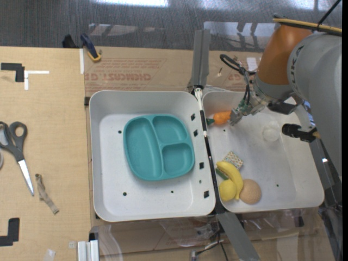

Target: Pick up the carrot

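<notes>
Gripper [237, 115] beside carrot [221, 117], right bin [296, 192]

Smooth glossy white plastic bins [109, 200], matt teal plastic plate [160, 147], pale wood-grain counter [49, 145], brown cardboard sheet [136, 72], metal-bladed scissors [19, 151]

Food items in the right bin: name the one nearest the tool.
The carrot, the orange piece by the right bin's upper-left wall, right beside the tool. The banana, lemon and tan egg-like piece cluster near the bin's front edge.

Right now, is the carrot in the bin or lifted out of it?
In the bin. The carrot lies on the floor of the right bin near its upper left corner, with the gripper right beside its end.
</notes>
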`<state>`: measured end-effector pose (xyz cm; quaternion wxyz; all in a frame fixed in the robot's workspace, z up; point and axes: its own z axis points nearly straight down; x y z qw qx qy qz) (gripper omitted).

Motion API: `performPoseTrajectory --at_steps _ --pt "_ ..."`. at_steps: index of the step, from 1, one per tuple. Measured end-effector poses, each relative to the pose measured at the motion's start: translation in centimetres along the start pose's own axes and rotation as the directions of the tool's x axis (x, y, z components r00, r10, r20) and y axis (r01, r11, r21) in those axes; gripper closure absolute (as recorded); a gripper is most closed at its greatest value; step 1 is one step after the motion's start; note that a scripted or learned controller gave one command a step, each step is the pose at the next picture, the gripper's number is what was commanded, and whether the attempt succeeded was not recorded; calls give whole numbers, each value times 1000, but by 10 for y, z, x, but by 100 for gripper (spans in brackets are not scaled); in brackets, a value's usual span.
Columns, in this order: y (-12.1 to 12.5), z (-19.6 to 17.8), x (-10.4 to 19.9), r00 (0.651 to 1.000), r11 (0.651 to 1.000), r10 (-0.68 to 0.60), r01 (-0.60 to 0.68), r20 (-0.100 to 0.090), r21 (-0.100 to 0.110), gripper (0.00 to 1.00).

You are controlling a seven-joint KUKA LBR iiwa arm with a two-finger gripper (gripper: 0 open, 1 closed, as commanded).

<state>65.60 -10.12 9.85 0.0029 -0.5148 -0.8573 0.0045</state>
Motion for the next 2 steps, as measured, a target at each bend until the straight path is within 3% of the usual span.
performPoseTrajectory --at_steps 1,2 --pt "43 -94 132 978 978 207 -207 0 -11 100" --pt "-13 -160 109 984 984 179 -179 1 -11 100"
